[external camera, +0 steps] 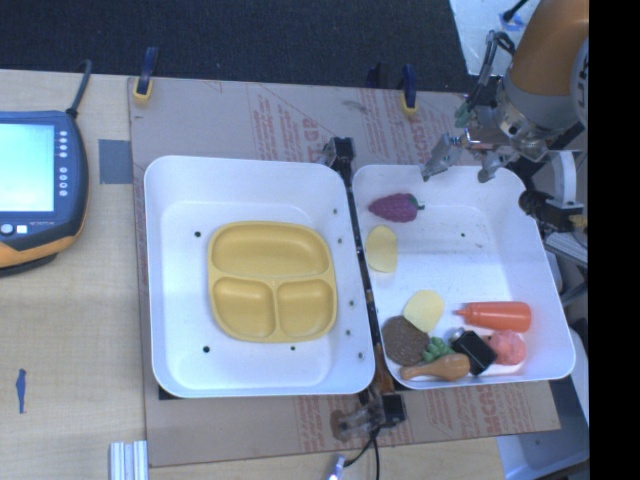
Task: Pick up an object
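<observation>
Gripper open, purple toy below-left, apart

Both white bins were seen as smooth, slightly glossy plastic. The yellow divided tray looked like matt plastic. The bench top was read as light wood laminate, overlaid with matt brown cardboard printed in red. The orange bottle appeared as shiny plastic. Gripper fingers were noted as bare grey metal.
</observation>
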You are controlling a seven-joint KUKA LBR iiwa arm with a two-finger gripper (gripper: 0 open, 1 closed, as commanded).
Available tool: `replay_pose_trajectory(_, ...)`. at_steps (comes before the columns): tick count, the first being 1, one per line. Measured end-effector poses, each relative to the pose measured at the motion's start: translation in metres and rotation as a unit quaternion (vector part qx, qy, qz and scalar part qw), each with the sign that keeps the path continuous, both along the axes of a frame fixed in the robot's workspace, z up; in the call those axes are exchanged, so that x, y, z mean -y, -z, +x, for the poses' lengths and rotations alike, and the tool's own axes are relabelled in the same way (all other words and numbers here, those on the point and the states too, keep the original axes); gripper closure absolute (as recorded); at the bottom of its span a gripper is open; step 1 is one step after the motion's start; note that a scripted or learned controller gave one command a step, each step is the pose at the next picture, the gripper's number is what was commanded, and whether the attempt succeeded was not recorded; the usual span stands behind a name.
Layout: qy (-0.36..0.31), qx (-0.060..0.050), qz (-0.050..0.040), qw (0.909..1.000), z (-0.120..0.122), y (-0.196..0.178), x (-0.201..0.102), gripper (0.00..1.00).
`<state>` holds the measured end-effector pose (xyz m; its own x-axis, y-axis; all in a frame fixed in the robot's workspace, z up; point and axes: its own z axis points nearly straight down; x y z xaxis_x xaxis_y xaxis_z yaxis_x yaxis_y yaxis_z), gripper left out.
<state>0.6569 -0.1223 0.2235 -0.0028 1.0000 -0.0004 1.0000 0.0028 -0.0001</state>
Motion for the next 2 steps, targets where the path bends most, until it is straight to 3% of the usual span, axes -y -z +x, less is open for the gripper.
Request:
replay_pose_trajectory(1, -0.001, -0.002, -0.0002, 1.0, -0.001, 0.045, -0.014, 0.0)
replay_pose_trajectory(2, -0.001, -0.004, 0.0, 1.0, -0.002, 0.133, -0.015, 0.0)
